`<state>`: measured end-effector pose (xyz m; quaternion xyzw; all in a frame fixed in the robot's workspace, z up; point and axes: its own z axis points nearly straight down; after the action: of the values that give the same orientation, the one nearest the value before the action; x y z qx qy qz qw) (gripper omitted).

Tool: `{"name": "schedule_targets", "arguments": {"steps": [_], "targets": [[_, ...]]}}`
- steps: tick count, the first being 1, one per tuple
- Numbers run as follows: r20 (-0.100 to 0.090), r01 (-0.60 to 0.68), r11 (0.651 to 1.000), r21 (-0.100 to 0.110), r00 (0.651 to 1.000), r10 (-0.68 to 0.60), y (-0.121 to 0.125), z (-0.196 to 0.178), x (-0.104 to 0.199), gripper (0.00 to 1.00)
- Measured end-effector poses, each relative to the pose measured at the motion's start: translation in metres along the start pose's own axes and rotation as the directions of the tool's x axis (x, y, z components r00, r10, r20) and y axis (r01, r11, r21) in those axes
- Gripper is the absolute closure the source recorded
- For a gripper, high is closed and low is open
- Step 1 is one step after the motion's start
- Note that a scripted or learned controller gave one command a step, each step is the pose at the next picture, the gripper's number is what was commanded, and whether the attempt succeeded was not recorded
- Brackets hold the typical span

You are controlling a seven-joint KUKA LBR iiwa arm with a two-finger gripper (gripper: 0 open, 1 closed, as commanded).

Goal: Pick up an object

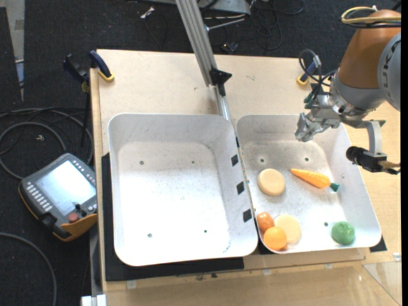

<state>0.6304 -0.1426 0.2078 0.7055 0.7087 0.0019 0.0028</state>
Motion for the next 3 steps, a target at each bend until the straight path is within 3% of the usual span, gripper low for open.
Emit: {"name": "schedule_targets", "arguments": {"steps": [1,3], "targets": [[0.001,-0.001,1.000,-0.001,1.000,0.001,0.000,-0.063,-0.005,1.00],[-0.003,0.004,1.000,0.007,1.000,-0.004,0.011,-0.057,0.108,1.00]]}}
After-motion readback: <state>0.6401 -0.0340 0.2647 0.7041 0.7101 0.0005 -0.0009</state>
